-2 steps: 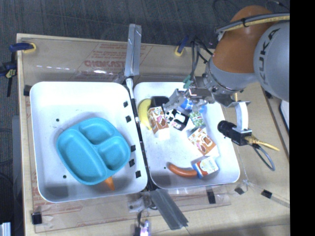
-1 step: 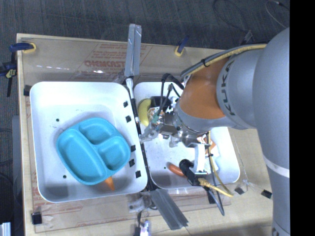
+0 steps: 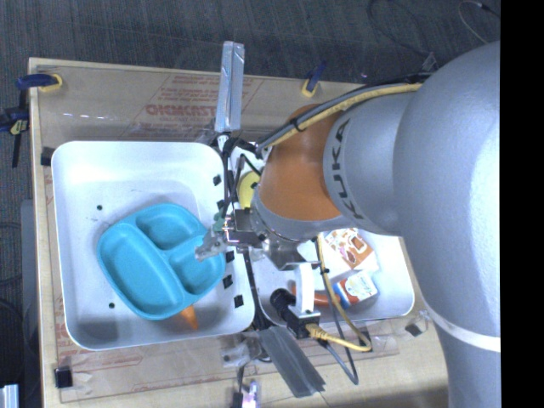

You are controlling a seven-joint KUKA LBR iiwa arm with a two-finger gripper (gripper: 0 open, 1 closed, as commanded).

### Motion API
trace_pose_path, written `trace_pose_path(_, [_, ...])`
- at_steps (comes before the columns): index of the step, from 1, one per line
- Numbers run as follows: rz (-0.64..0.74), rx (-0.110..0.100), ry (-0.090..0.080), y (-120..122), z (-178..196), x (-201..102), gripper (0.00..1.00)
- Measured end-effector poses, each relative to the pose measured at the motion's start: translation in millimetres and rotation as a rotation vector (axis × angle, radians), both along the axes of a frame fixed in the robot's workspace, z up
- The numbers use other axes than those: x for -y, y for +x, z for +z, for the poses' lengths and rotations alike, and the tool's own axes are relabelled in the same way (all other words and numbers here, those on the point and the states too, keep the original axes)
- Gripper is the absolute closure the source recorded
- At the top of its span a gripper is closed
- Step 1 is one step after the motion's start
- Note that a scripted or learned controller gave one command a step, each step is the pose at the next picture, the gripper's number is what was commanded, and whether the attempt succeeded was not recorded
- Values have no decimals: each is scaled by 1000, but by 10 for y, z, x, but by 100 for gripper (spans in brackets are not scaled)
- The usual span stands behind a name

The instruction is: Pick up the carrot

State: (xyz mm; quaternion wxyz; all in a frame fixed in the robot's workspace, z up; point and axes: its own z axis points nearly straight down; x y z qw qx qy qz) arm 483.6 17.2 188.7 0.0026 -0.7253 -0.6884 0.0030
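The gripper (image 3: 210, 246) sits over the right edge of the blue divided tray (image 3: 160, 260), just inside the left bin (image 3: 76, 185); whether it is spread or pressed together cannot be told from this slant, and nothing is seen between its tips. The arm (image 3: 399, 185), with its orange band (image 3: 293, 177), crosses the divider between the bins and covers most of the right bin (image 3: 399, 300). The carrot (image 3: 188, 317) appears as a small orange tip showing from under the tray's lower edge, below the gripper and apart from it. Judged step: approach, with no grasp yet made. The next move likely calls for shifting toward the tray's lower edge and reaching the carrot where it is clear of the tray, which overlaps it and may obstruct a clean pinch. To the right of the tray, the right bin holds printed food packets (image 3: 353, 266). Both bins rest on a bench (image 3: 127, 100) covered in printed cardboard, over dark carpet (image 3: 127, 15).
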Motion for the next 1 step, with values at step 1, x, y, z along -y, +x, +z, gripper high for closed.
trace_pose_path(1, [130, -1, -1, -88, -515, -1134, 0])
